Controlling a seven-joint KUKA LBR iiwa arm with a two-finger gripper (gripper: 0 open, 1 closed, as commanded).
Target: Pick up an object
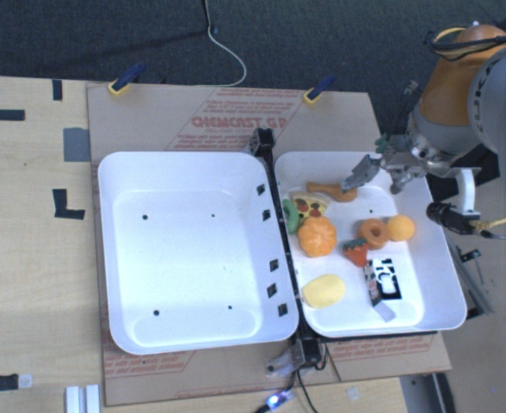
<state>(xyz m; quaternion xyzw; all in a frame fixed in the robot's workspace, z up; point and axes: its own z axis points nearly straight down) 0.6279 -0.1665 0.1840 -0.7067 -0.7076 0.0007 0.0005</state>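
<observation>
Hovering over the far part of the right bin (442, 317), the end effector (375, 172) carries nothing that you can see; whether it is apart or together you cannot tell from this slant. Just beside its tip lies a brown curved piece (330, 191), near the bin's far wall. Close to that, against the wall between the two bins, you see a slice of toy pizza (309, 205) with something green (292, 218) next to it. An orange fruit (317, 236) sits touching the pizza on its near side. More to the right are a small doughnut (373, 231) and a small orange ball (400, 227), side by side, with a red and green piece (355, 252) just in front of the doughnut. A yellow lemon-like object (323, 290) and a black and white box (382, 282) lie nearest to you. The left bin (124, 231) stands just beside. Both bins rest on a cardboard sheet (227, 120) on the wooden tabletop (21, 248), held by two blue and yellow clamps (126, 78). Behind is dark carpet (89, 15) with a thin cable (219, 33).
</observation>
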